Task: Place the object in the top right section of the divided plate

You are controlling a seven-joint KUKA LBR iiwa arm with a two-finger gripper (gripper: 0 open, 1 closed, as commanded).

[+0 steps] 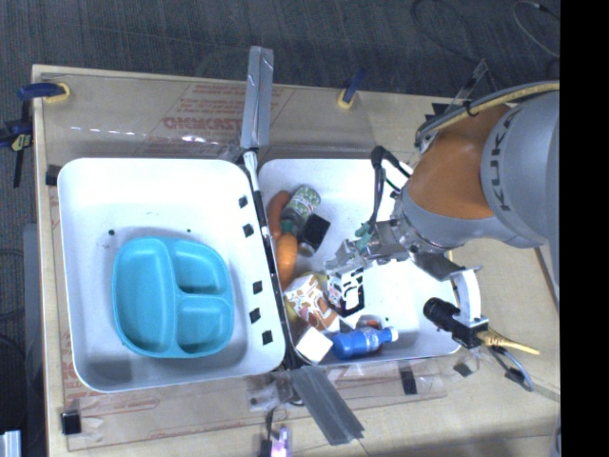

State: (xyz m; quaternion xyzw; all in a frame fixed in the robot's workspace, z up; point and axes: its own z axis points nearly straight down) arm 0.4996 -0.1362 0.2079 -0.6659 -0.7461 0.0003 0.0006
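The objects lie in a heap along the left side of the right bin (419, 346): a carrot (286, 258) against the left wall, a small can (303, 202) above it, a black block (315, 228) beside the can, a snack packet (306, 303) and a blue bottle (362, 341) near the front wall. The gripper (348, 272) hangs over the heap; whether it is spread or closed cannot be told. The blue divided plate (171, 298) sits in the left bin (86, 198), well apart from the heap.
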